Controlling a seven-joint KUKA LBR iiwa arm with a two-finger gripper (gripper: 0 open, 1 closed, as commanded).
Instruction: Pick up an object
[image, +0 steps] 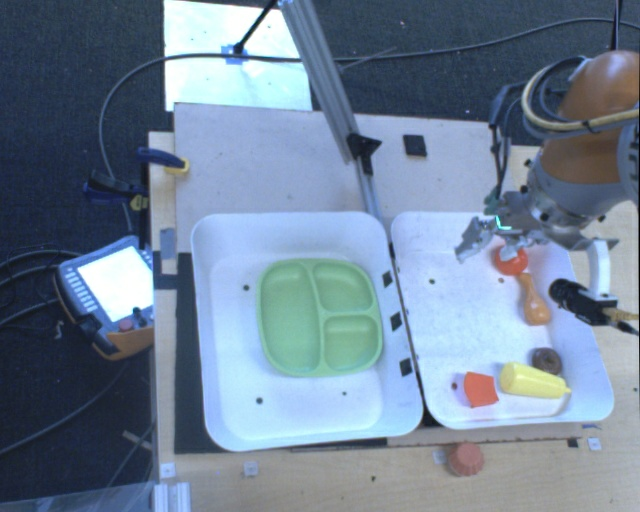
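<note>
The left bin (215, 330) holds a green tray (320, 316) with three compartments, lying flat at its centre. The right bin (440, 330) holds five things: a red piece (511, 262) at 1 o'clock, an orange peg (533, 300) just below it at 3 o'clock, a brown ring (545, 360) and a yellow cone (533, 381) at 5 o'clock, and an orange block (480, 389) at 6 o'clock. The gripper (487, 238) hangs over the right bin at 12 o'clock, beside the red piece; I cannot tell its state. The arm's body covers the bin's 2 o'clock corner. On the counter (260, 160), a round brown thing (464, 459) sits below the right bin.
</note>
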